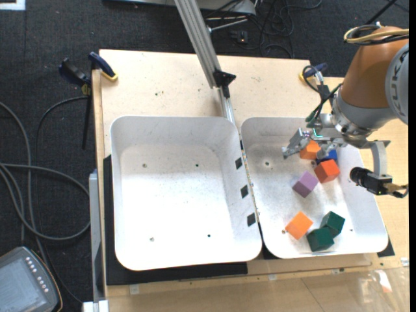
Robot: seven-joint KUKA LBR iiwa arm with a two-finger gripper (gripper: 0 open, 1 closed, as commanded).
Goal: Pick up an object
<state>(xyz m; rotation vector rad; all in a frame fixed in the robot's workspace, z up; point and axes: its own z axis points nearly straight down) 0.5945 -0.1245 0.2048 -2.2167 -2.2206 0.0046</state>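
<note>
Right bin (273, 132) contains 3 orange blocks, 2 green, 1 purple (304, 185), 1 blue (partly hidden). Gripper (305, 143) sits over the uppermost orange block (311, 150); grip state cannot be determined.

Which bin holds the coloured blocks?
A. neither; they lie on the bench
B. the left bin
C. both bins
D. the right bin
D: the purple block, the orange block and the green blocks all lie in the right bin, under the arm.
</note>
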